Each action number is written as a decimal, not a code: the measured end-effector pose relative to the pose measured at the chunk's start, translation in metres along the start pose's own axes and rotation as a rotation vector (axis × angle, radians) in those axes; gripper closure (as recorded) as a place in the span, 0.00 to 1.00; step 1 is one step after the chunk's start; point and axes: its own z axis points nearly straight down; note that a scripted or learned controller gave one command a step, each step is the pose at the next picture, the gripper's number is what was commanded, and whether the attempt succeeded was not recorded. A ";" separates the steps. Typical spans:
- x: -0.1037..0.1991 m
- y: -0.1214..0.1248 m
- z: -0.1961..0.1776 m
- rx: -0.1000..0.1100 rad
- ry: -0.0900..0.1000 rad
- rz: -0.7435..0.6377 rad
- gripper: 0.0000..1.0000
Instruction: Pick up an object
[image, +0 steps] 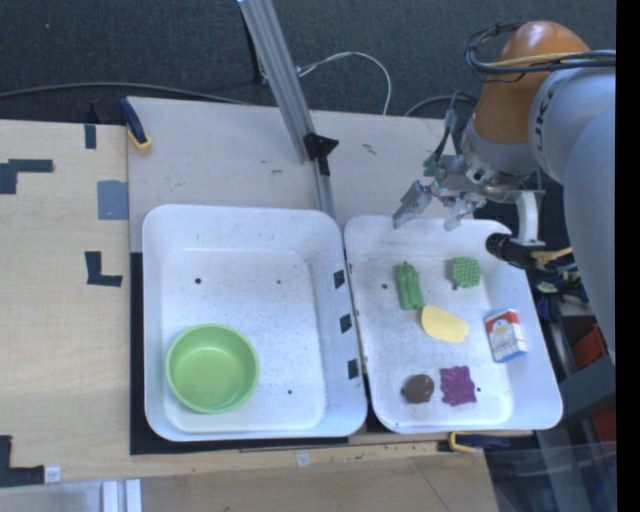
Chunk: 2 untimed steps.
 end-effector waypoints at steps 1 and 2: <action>0.000 0.000 0.000 0.000 0.000 0.000 0.00; -0.007 -0.001 0.061 0.005 -0.001 0.002 0.00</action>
